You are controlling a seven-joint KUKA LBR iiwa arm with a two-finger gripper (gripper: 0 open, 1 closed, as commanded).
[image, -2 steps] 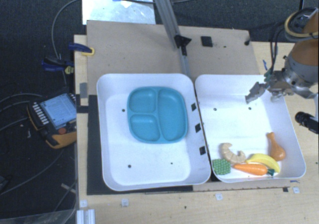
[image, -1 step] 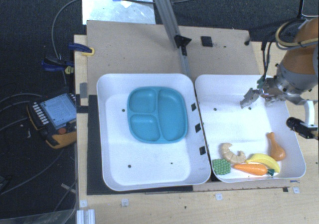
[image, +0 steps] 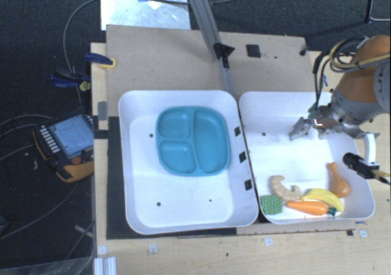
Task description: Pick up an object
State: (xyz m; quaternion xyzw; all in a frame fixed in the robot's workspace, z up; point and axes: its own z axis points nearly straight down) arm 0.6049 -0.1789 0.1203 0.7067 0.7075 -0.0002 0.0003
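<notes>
Several toy foods lie along the near edge of the right bin (image: 256, 115): a beige curled piece (image: 283, 187), a green piece (image: 272, 205), an orange carrot (image: 307, 208), a yellow banana (image: 324, 196) and a brown drumstick (image: 338, 179). My gripper (image: 310, 132) hangs over the far right part of this bin, well behind the toys and apart from them. Its two grey fingers (image: 297, 131) stand spread and open, with only the white bin floor between them.
The left bin (image: 137, 206) holds a blue divided plate (image: 192, 140). A black fitting (image: 356, 164) on the arm juts over the right bin's right rim, close to the drumstick. A grey pole (image: 208, 23) slants across the back of the bench.
</notes>
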